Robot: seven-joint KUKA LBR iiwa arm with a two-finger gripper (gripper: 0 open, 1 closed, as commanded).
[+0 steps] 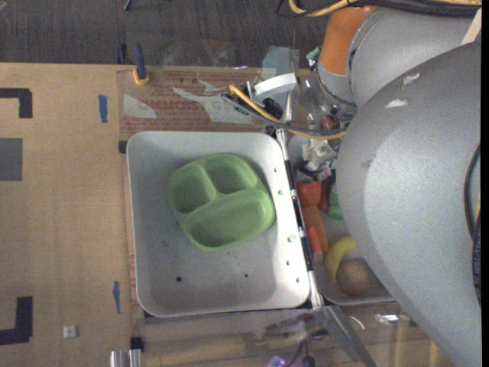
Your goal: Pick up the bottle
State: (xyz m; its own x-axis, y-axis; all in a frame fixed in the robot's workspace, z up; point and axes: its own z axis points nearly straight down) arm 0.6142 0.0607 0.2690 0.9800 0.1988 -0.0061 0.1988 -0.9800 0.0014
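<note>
Grey arm hides the right bin — gripper state can't be told.

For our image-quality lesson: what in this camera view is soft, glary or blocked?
Camera view: the grey arm looms large and soft-edged, blocking most of the right bin; mild glare whitens the left bin's rim; the green divided plate stays fairly sharp.

Green plastic divided plate lies in left white bin, upper-centre. Right white bin: yellow banana touching brown round fruit; orange carrot-like item nr divider.
</note>
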